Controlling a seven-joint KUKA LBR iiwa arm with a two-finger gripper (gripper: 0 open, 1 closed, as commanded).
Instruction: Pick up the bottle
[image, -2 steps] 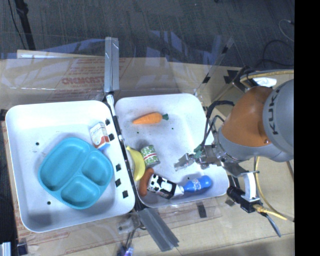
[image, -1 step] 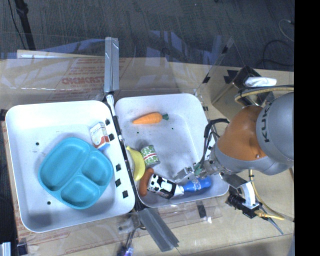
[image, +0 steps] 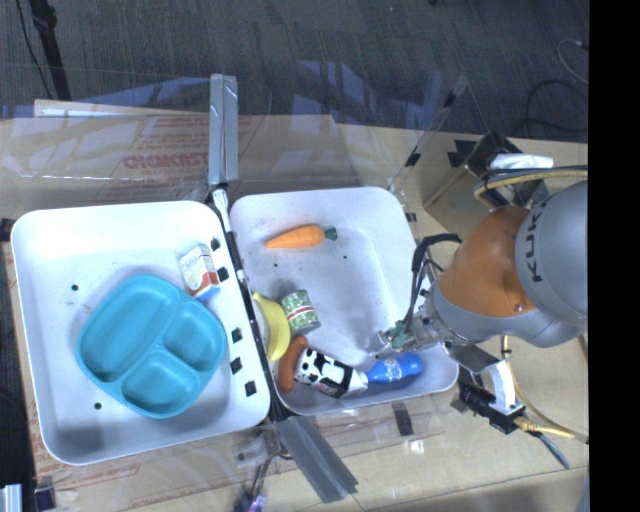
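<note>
The blue bottle (image: 396, 371) lies on its side along the near wall of the right bin (image: 350, 205), close to the near right corner. Its neck end touches a black-and-white cow-patterned item (image: 327, 372). My gripper (image: 399, 337) hangs at the bin's right wall, just above and behind the bottle's right end. The grey arm with its orange band (image: 480, 272) comes in from the right and covers the wrist. I see nothing between the gripper's tips.
The right bin also holds a carrot (image: 296, 238), a green can (image: 300, 310), a yellow piece (image: 270, 325) and a reddish piece (image: 289, 364). In the left bin (image: 60, 240) lie a blue divided plate (image: 150, 345) and a small white-and-orange carton (image: 197, 268).
</note>
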